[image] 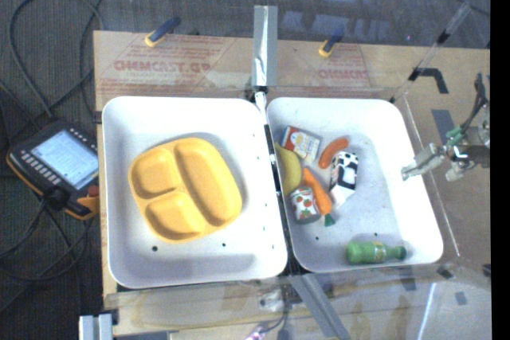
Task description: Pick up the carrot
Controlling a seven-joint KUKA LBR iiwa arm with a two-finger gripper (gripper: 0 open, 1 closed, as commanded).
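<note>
Two shallow white bins sit side by side on the bench. The left bin [119,171] carries a yellow divided plate [186,189], three compartments showing, lying near the bin's middle and turned a little askew. The right bin [382,119] carries the small items, bunched toward its left wall. The carrot [319,193] lies near the middle of that group, orange with a green tip pointing toward the bin's near edge, set at a slant. It touches a small can with a red label [304,205] on its left and a black-and-white carton [344,175] on its right. Just beyond the carrot toward the far edge lies a short orange-red sausage [334,152], and beside that a small orange and white box [300,143] near the far-left corner. A yellow banana [290,168] lies along the left wall, touching the can. A green bottle [374,252] lies on its side along the near edge, well apart from the others, toward the near-right corner. The gripper [414,169] hangs over the right rim of the right bin, well apart from the carrot, with nothing between its fingers; whether they are apart or together I cannot tell. A handheld control unit with a lit screen [56,163] lies on the floor left of the bench.
</note>
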